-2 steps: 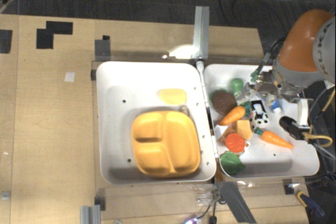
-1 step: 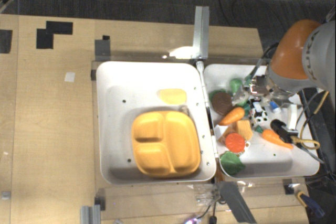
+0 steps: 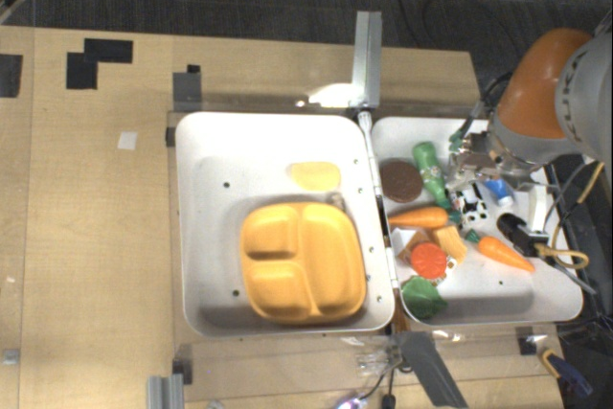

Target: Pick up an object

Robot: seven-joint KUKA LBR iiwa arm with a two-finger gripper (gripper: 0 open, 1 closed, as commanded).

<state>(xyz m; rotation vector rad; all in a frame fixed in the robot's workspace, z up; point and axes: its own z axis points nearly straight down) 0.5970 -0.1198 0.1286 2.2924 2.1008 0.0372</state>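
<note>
Nearest us, at six o'clock of the right bin (image 3: 536, 302), we see a green leafy piece (image 3: 421, 297) touching a red tomato (image 3: 428, 261); just beyond lie two carrots (image 3: 419, 217), (image 3: 505, 252), so crowding is the risk: we judge a descent here could nudge neighbours or pinch two at once; further, at twelve o'clock, a brown disc (image 3: 400, 180) and a green bottle-like item (image 3: 430, 170) sit beside the tool (image 3: 471, 175); the tool hangs low over the clutter, and whether it is parted or clamped on anything we cannot tell; the left bin (image 3: 206, 206) holds a yellow tray (image 3: 302, 260).
</note>
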